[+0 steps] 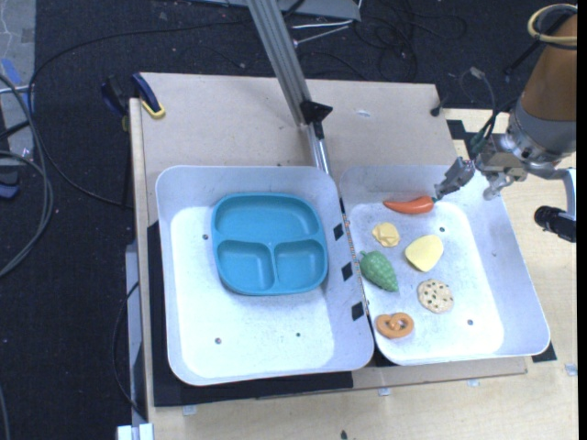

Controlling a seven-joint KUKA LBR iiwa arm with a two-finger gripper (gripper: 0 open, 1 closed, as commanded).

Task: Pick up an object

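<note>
My fingers are spread apart with nothing between them, hanging over the far edge of the right bin. The orange carrot lies just left of them; the yellow piece, green piece, cookie and pretzel sit nearer the front.
</note>
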